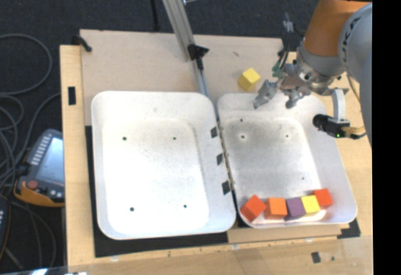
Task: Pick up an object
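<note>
My gripper (278, 98) hangs over the far edge of the right bin (269, 142), its two fingers spread apart and nothing between them. A yellow cube (249, 78) lies on the bench outside the bin, just left of the gripper. Along the right bin's near wall sits a row of cubes: a red-orange cube (254, 207), an orange cube (277, 207), a purple cube (294, 207), a yellow cube (311, 205) and a red cube (323, 198). They are far from the gripper.
The left bin (156, 161) lies beside the right one. A slanted metal rail (178, 14) rises from the bench behind the bins. Cables and a handheld pendant (44, 167) lie on the floor at left.
</note>
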Controlling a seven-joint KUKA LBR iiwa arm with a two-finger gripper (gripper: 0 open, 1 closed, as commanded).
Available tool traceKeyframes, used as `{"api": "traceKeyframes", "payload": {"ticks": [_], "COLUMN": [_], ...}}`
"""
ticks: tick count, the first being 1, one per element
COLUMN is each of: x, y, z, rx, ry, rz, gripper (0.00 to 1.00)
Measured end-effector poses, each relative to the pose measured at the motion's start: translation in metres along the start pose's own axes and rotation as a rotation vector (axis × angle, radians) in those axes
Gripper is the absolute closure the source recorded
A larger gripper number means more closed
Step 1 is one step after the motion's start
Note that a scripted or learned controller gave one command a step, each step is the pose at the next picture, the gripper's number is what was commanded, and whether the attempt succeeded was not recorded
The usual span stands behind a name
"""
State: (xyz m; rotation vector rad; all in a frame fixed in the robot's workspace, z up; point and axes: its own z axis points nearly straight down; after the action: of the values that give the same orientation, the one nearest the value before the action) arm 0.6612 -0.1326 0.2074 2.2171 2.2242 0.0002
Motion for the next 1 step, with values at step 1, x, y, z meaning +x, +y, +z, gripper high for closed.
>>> {"api": "traceKeyframes", "payload": {"ticks": [1], "x": [0.0269], "y": [-0.1168], "z": [0.0688], "rx": [0.009], "ry": [0.001], "rz": [0.006], "gripper": [0.00]}}
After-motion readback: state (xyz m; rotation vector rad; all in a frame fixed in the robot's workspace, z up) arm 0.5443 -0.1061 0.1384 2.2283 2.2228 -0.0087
